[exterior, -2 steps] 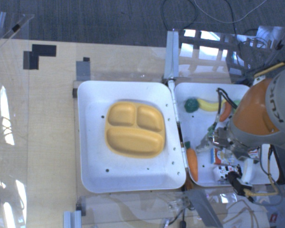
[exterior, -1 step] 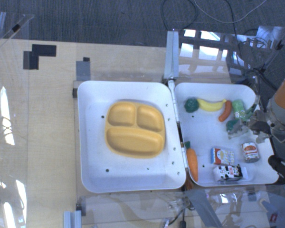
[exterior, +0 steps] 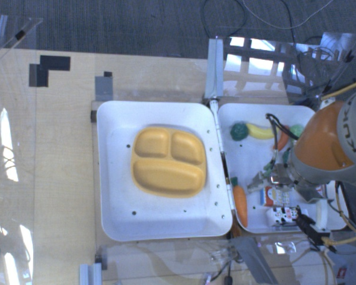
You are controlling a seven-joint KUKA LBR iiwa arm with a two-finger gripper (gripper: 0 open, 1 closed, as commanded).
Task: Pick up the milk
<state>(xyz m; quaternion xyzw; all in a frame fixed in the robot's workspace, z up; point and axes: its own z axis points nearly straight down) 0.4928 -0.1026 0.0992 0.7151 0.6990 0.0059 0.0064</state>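
Note:
The milk point(exterior: 278, 207), a small white carton with red and blue print, lies near the front edge of the right bin point(exterior: 252, 153). My gripper point(exterior: 272, 180) hangs low over that bin, just behind and above the carton, and partly covers its top. The grey arm with its orange band point(exterior: 321, 142) reaches in from the right and hides the bin's right part. I cannot tell whether the gripper touches the carton.
A carrot point(exterior: 240, 205) lies at the right bin's front left. Broccoli point(exterior: 239, 130) and a banana point(exterior: 260, 132) sit at its back, with a green item point(exterior: 296, 130) by the arm. The left bin point(exterior: 115, 177) holds a yellow compartment plate point(exterior: 168, 160).

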